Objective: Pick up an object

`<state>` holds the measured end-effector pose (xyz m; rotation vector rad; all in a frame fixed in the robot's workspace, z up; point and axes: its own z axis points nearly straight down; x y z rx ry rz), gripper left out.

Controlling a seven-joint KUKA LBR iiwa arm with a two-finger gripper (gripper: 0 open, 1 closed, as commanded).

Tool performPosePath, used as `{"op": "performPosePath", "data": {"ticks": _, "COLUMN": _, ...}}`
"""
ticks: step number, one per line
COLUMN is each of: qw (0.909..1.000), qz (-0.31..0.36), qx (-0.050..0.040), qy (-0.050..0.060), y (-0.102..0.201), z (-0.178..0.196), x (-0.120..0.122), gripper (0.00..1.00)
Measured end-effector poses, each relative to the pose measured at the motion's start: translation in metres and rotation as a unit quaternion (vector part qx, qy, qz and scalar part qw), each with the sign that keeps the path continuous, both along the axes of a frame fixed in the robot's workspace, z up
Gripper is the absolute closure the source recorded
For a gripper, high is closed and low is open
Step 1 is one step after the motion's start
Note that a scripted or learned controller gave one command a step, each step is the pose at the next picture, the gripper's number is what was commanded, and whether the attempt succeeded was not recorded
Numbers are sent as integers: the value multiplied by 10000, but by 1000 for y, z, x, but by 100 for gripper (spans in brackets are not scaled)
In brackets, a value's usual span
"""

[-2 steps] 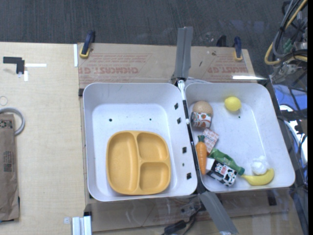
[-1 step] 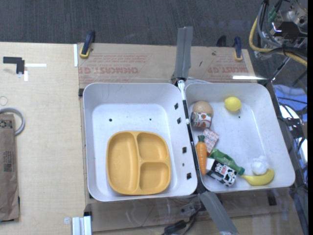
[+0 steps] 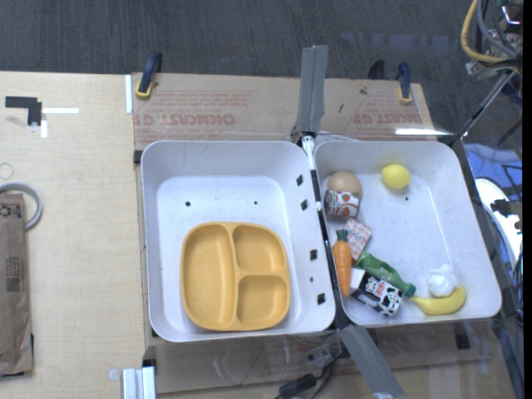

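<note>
Your candidates all lie in the right bin [image 3: 465, 223]. A carrot [image 3: 342, 262] sits along its 9 o'clock wall, with a small checked packet [image 3: 358, 238] touching it at 1 o'clock and a round brown-topped item [image 3: 342, 193] just above that. A yellow lemon [image 3: 396, 176] rests alone toward 12 o'clock, well apart from the others. At 6 o'clock a green packet [image 3: 384, 272] overlaps a black-and-white carton [image 3: 379, 295], and a banana [image 3: 442, 302] lies at 5 o'clock with a white lump [image 3: 440, 280] touching it.

Nothing is lifted; every item rests on the bin floor, so the whole pick is ahead of you. I cannot tell the state of the hand, nor whether it has anything in it.

The left bin [image 3: 166, 181] holds a yellow divided plate [image 3: 236, 275]. Beyond both bins, cardboard [image 3: 224, 110] on the surface carries red printing, mirrored and too faint to read reliably. The carton's markings are too small to read.
</note>
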<state>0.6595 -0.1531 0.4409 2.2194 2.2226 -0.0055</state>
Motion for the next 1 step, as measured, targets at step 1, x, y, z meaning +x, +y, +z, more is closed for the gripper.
{"op": "performPosePath", "data": {"ticks": 1, "qw": 10000, "qz": 90, "qx": 2, "qy": 9, "y": 27, "z": -53, "x": 0, "gripper": 100}}
